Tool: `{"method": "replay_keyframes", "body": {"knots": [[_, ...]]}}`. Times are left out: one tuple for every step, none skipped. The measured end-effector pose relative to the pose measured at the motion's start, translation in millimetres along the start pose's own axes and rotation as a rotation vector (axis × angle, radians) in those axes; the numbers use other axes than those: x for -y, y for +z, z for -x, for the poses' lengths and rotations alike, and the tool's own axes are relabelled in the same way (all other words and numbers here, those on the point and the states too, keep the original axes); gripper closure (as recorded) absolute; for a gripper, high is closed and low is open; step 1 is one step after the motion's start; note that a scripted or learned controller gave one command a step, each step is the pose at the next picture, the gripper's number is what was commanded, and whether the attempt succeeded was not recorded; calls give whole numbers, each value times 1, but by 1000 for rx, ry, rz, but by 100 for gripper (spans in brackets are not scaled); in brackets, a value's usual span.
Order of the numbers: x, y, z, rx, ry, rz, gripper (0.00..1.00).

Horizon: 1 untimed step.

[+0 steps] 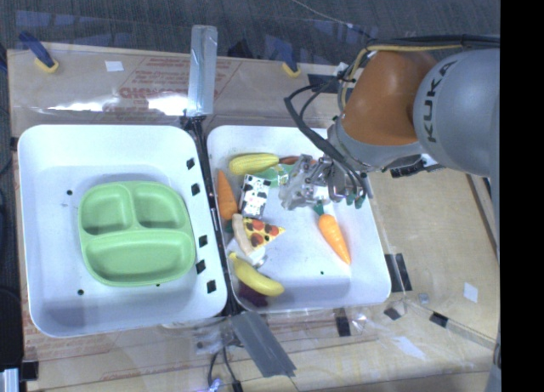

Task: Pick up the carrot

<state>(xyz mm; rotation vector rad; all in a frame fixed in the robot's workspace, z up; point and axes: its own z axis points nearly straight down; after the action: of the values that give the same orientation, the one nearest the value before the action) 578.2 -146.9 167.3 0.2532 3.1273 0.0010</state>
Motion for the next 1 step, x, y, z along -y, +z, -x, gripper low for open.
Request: {"method": "replay_keyframes", "body": {"knots": [[-32, -15, -35, -5, 223, -1, 100]]}}
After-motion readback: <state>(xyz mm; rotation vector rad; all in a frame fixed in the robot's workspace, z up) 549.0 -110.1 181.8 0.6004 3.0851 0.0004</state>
